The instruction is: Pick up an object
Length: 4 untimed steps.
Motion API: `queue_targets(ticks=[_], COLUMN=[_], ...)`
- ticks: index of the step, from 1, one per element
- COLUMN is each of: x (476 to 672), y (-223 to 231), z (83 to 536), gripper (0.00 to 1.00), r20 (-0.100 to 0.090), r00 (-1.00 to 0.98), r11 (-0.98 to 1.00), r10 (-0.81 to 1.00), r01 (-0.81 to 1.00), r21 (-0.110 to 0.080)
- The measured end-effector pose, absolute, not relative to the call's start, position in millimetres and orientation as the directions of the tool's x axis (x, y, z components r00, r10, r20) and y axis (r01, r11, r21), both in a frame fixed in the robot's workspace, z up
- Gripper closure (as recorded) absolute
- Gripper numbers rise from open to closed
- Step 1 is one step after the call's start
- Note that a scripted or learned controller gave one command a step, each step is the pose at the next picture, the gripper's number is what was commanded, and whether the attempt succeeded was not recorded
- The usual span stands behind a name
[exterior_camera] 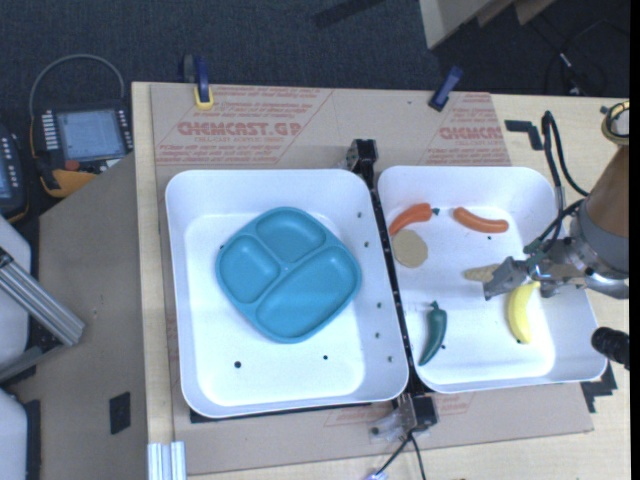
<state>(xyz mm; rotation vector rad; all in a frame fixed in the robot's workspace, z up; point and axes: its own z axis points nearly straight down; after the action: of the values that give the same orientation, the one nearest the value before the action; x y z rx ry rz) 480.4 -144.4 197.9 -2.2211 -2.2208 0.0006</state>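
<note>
Lying in the right bin (570, 363): one banana (521, 311), two sausages (481, 220); jaws' (510, 278) opening unreadable.

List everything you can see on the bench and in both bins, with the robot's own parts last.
Blue three-compartment plastic plate: one, blue, middle of left white bin.
Orange chili pepper: one, orange, right white bin, top left.
Orange-red sausage: one, right bin, top.
Tan round disc: one, below the chili.
Dark green pepper: one, right bin, lower left.
Yellow banana: one, right bin, beside the gripper.
Gripper: one, grey, over right bin above the banana.
</note>
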Motion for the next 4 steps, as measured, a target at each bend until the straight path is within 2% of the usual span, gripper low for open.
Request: queue_targets(ticks=[1,3,4], x=[482.6,482.3,483.0], y=[-141.7,-143.3,-143.0], z=[154.9,83.3,94.5], gripper=[0.0,0.0,1.0], r20=[0.002,0.002,0.001], r00=[0.0,0.001,0.001], r11=[0.0,-0.001,-0.001], r10=[1.0,1.0,1.0], r01=[1.0,1.0,1.0], r21=[-0.006,-0.003,0.0])
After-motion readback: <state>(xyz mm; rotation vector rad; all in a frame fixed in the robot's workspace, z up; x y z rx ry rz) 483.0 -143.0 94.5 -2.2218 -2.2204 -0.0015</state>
